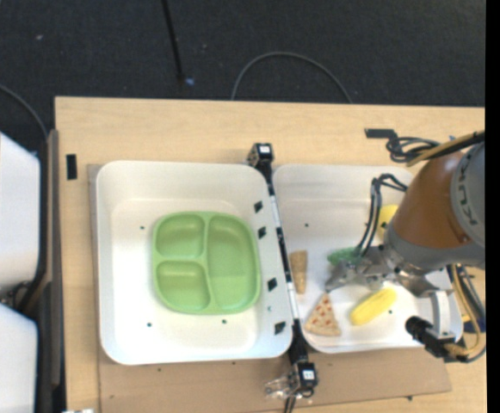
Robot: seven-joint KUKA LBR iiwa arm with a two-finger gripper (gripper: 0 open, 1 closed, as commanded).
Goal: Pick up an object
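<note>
Gripper low in the right bin, reaching in from the right under the arm's orange band. From where I stand I cannot tell the gripper's state or whether it has hold of anything; the metal end is a blur.

Green item touching or just beside the gripper's upper side; cannot say which. Yellow banana-shaped piece just beside it on the lower right, lying flat on the bin floor. Pizza slice toy near the bin's lower left, apart from the gripper. Tan cone-like piece near the divider, upright along it. Another yellow object peeks out beside the arm.

Left bin carries a green divided tray, lying flat, well apart from the gripper.
</note>
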